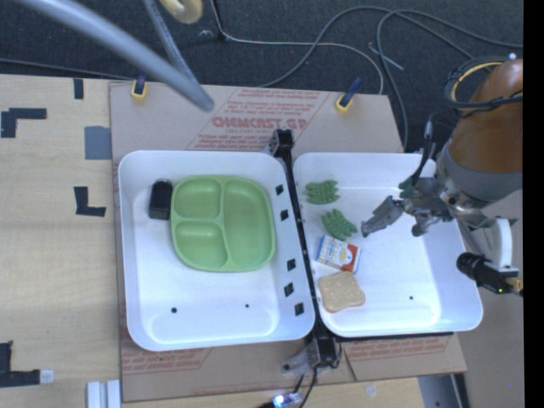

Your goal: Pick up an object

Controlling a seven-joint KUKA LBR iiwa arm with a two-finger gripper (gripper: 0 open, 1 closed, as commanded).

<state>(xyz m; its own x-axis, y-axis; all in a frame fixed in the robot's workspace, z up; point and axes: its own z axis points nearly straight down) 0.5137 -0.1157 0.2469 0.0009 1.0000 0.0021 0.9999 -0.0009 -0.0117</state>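
The right bin (442, 300) holds several small items. Two green leafy pieces lie near its left wall, one (322, 192) farther back and one (339, 223) nearer. A small blue, white and red carton (337, 252) sits below them, and a tan bread-like slice (341, 291) lies by the front left corner. My gripper (399, 221) hovers over the middle of the right bin, just right of the nearer green piece. It is open, one dark finger (378, 218) reaching left, with nothing between its fingers.
The left bin (136, 253) holds a green divided plate (223, 223) and a small black block (160, 200) beside it. A black divider (293, 236) joins the bins. Cables (357, 32) trail behind the bench.
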